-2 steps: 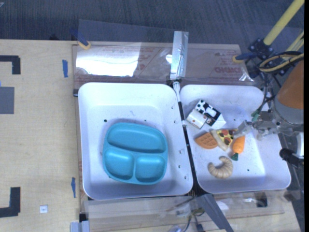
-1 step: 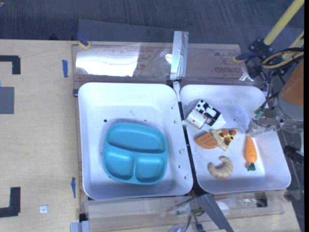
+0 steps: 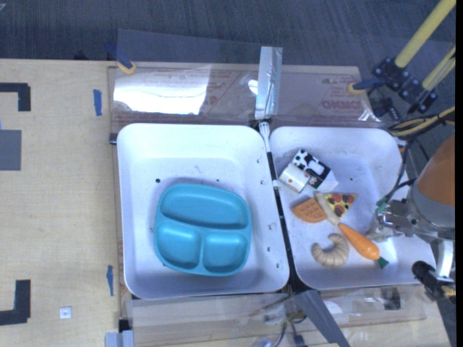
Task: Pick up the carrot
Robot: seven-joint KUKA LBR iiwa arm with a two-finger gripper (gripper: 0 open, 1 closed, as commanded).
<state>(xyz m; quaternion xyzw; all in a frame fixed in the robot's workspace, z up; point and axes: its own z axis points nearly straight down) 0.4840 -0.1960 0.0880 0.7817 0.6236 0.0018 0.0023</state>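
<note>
**Camera view: carrot in the right bin, arm off at the edge**

Camera view has the arm poking in from the right edge, grey body with the orange band showing. The pincer sits low over the right bin's right side, a metal cluster with cables running up behind it. Can't tell how the pincer stands from this angle, it's too small and jumbled.

The carrot lies just left of and slightly below the pincer, flat on the bin floor, orange body slanting down to the right with its green tip at the lower end, nearest the pincer. Nothing is gripping it as far as I can see; whether the tip touches the pincer I can't say.

Further left of the pincer:
- a croissant, right next to the carrot's left side
- a pizza slice, just above the carrot's upper end
- an orange wedge thing beside the pizza, farther left
- a white box and a black-and-white block up and to the left, touching each other

Well apart to the left, across the divider, the left bin holds a blue tray with three compartments.
</note>
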